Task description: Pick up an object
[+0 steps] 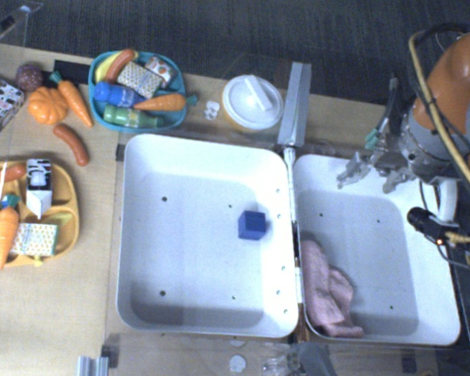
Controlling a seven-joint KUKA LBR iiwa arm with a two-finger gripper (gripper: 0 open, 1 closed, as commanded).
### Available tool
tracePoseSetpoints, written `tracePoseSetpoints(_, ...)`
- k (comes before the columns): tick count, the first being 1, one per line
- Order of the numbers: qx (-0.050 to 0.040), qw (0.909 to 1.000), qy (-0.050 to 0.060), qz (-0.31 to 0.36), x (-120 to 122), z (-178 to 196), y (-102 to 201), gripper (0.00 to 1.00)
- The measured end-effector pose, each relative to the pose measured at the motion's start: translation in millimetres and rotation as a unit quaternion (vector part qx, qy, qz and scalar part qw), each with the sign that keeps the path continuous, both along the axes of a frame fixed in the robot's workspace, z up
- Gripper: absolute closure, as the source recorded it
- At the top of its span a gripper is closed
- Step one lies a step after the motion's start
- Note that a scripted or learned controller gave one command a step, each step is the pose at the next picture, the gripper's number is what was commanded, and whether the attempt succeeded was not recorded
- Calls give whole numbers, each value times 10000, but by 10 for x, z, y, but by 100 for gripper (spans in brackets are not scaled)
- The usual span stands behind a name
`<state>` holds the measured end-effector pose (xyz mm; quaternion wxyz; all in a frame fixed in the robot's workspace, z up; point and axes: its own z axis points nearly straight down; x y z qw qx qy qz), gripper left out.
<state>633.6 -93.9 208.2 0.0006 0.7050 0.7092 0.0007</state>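
Note:
A small blue cube (253, 225) lies in the left white bin (154, 241), right of its middle. A crumpled pink cloth (327, 291) rests in the right bin (410, 268), against its left wall near the front. My gripper (373, 172) hangs over the back edge of the right bin, fingers spread apart and pointing down, with nothing between them. It is well away from both the cube and the cloth.
A grey divider post (293, 106) stands behind the seam between the bins. A white lidded bowl (252, 101), a blue basket of toy food (138, 91) and a yellow tray of toys (24, 212) sit on the bench to the left.

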Motion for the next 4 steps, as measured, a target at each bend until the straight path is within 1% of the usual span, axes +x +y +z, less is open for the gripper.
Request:
tracePoseSetpoints(1, 0, 9976, -13, 696, -774, -1146, -5, 0)
tracePoseSetpoints(2, -11, 9971, -52, 760, -205, -1197, 4, 0)
tracePoseSetpoints(3, -3, 9908, -8, 1357, -720, -827, -388, 0)
tracePoseSetpoints(4, -19, 9800, -49, 1992, -500, -1188, 7, 0)
